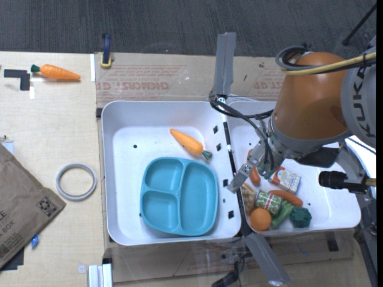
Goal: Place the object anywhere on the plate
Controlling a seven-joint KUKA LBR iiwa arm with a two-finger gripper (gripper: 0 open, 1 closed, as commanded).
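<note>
A blue divided plate [179, 196] lies in the left bin [114, 160]. An orange toy carrot [187, 142] rests on the bin floor just behind the plate. My gripper [254, 171] is low in the right bin [335, 220], near its left wall, and stands open over a pile of toy food. A small red-orange piece [256, 176] shows between the fingers, and I cannot tell if they touch it. The arm's orange band [308, 94] covers the back of that bin.
The pile holds a small juice box [287, 179], a red sausage [286, 197], a green can [269, 202], an orange [260, 219] and broccoli [300, 216]. Left of the bins lie a second carrot [57, 72], a tape ring [76, 180] and a cardboard box [18, 208].
</note>
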